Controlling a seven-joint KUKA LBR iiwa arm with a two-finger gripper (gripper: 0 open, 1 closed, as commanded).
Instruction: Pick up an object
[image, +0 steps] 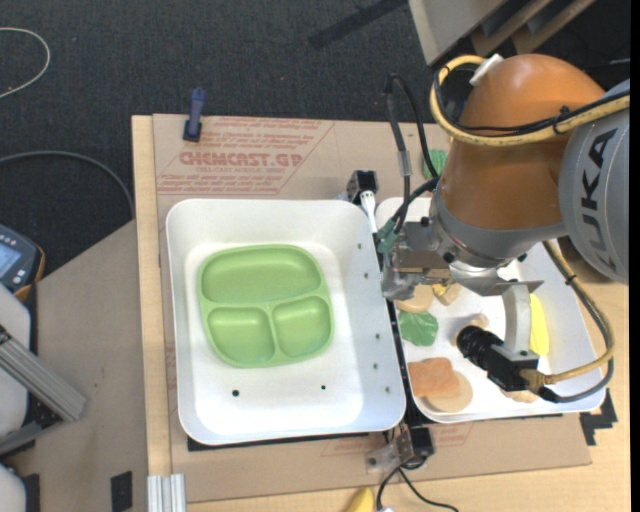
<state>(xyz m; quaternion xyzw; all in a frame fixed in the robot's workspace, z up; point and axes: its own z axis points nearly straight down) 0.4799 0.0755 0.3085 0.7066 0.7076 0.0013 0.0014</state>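
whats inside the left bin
The left bin holds one thing: a green divided plate with three compartments, lying flat near the middle. The rest of the bin floor is bare white with a few small dark dots. Nothing covers it.

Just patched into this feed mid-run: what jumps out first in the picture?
The arm's big orange band dominates the upper right, hanging over the right bin and hiding much of it. In the left bin sits a pale green divided plate, alone in the middle. Below the arm, near the right bin's front left corner, lie a small green piece and a round tan piece.
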